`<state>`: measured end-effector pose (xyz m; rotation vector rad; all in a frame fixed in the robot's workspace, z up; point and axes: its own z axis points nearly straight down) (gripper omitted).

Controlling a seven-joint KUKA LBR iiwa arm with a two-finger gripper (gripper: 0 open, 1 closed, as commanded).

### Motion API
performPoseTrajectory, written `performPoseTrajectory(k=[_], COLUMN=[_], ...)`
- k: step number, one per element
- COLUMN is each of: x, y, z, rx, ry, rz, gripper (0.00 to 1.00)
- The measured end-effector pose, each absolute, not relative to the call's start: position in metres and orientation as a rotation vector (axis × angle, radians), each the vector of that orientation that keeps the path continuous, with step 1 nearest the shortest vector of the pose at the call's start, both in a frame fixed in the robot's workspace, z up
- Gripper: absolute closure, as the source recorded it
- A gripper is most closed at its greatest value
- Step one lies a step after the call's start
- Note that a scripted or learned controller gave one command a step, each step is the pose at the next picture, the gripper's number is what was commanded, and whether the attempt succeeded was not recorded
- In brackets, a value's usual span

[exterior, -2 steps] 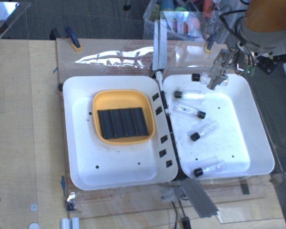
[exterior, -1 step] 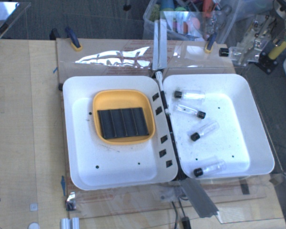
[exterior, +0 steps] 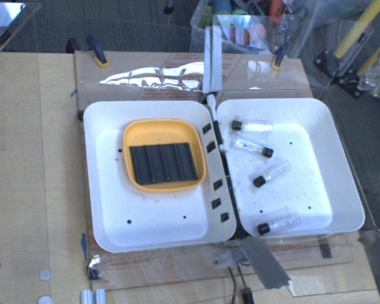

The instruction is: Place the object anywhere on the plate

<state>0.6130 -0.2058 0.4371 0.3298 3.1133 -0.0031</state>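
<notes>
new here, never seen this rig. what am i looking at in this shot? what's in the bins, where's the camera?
One fixed camera looks down at a slant on a wooden bench bearing two shallow white bins side by side. The left bin holds a yellow plate with a dark ribbed insert lying on it. The right bin holds four clear tubes with black caps, lying scattered apart: one near the top, one just below it, one mid-bin, one at the bottom. Nothing is being held.

No readable text anywhere (vials look unlabelled).
</notes>
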Motion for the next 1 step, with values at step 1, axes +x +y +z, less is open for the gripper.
performPoseTrajectory(k=[1], x=[0.6348], y=[-0.2229], z=[0.4368], rx=[-0.054], ry=[3.129], rz=[-0.003], gripper=[1.0])
